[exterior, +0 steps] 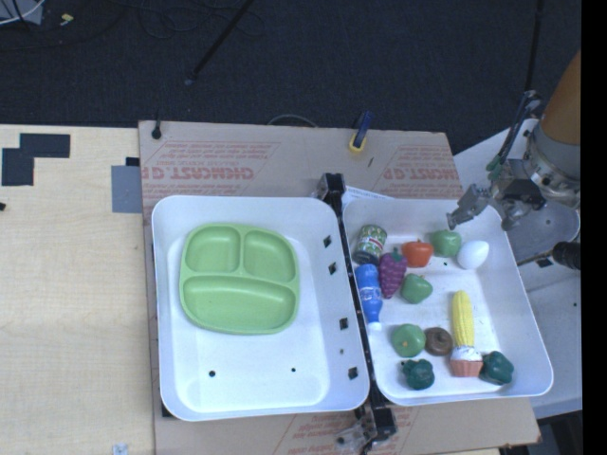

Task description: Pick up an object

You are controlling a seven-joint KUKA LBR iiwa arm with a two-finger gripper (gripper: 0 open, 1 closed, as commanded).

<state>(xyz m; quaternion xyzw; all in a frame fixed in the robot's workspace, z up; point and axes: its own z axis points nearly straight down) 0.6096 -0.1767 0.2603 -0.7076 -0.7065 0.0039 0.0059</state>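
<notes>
The gripper (491, 207) hangs over the upper right corner of the right bin (531, 335), at the end of the grey arm (555, 164) that comes in from the right. Its two fingers (462, 211) are apart, and nothing is between them. They are above the toys, not touching any of them.

All toys lie in the right bin. Nearest to the fingers are a green apple (445, 245) and a white egg (472, 254), which lie side by side near the top edge. Left of the apple is a red tomato (416, 252), then a tin can (370, 244) near the left wall. Below the can are a blue bottle (368, 292) and purple grapes (392, 271), just beside each other. A green pepper (415, 288) lies right of the grapes. Lower, there is a green ball (408, 339) with a brown donut (438, 340) touching it at its right. A yellow corn (462, 318) stands lengthwise near the donut. Along the bottom edge are a dark green toy (416, 374), a cupcake (465, 360) and another dark green toy (496, 368).

The left bin (190, 377) holds a light green plate (239, 279) with three compartments. Both bins rest on a cardboard sheet (237, 164) on the worktop (66, 301).
</notes>
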